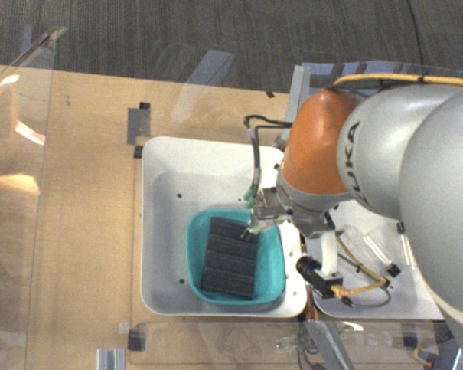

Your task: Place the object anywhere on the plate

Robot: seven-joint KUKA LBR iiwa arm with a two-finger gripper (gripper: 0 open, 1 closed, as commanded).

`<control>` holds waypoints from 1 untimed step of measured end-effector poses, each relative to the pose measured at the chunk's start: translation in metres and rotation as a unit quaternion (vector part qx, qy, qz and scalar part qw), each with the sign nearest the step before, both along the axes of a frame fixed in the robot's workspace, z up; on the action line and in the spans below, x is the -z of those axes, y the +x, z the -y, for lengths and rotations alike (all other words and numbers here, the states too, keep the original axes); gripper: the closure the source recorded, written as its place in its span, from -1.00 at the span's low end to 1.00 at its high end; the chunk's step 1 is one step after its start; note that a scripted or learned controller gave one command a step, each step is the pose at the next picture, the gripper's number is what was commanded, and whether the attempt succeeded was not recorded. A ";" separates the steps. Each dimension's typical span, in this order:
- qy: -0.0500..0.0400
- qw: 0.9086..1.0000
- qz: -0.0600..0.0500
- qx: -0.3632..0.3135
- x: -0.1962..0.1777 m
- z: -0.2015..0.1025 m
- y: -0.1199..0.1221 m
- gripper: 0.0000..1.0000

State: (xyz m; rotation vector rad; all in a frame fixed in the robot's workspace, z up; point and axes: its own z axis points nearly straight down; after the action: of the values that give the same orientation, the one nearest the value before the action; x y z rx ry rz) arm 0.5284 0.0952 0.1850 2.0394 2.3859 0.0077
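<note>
A teal plate (195, 244) lies in the near right part of the left white bin (160, 208). A dark grey ribbed block (230, 260) rests flat on the plate, covering most of its middle. My gripper (252, 226) hangs at the block's far right corner, low over the plate's far rim. Whether it touches the block is hidden by the wrist above it. The orange band and grey arm (325, 146) loom over the gripper from the right.
The right white bin (368, 305) is mostly hidden under the arm; a clear tube-like item (373, 246) and yellow-black cables (349, 289) show over it. Bare bin floor lies left of and behind the plate. Wooden bench surrounds both bins.
</note>
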 end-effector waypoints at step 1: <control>0.000 1.000 0.000 0.000 0.000 0.000 0.000 -1.00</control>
State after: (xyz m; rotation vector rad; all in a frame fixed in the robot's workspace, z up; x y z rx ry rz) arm 0.5285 0.0948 0.1851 2.0404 2.3850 0.0078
